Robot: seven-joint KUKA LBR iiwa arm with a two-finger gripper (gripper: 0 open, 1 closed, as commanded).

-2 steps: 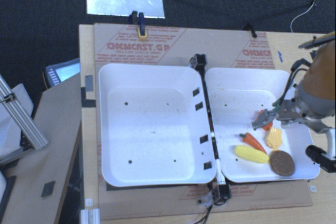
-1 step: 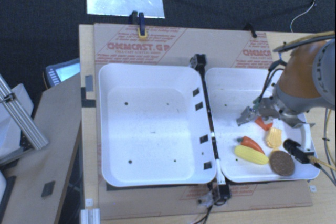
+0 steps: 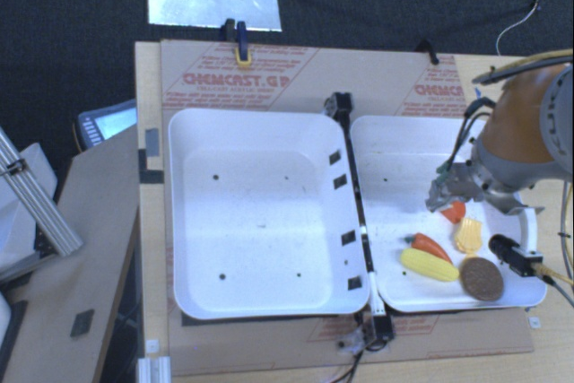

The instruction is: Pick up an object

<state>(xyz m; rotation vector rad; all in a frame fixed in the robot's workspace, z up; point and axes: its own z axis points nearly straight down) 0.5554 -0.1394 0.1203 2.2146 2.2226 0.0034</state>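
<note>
The right bin (image 3: 395, 148) holds several small items near its front right corner: a yellow corn cob (image 3: 429, 265), a red-orange pepper-like piece (image 3: 429, 244), a pale yellow ridged piece (image 3: 467, 236), a brown round disc (image 3: 482, 279) and a small red-orange piece (image 3: 454, 212). My gripper (image 3: 446, 195) hangs low over the right side of this bin, directly above and touching or nearly touching the small red-orange piece. The wrist hides its fingers.
The left bin (image 3: 260, 211) lies beside the right one, split from it by a rim with black clips (image 3: 350, 193). Both bins rest on a cardboard sheet (image 3: 269, 76). A grey table with a tablet (image 3: 106, 126) stands at the left.
</note>
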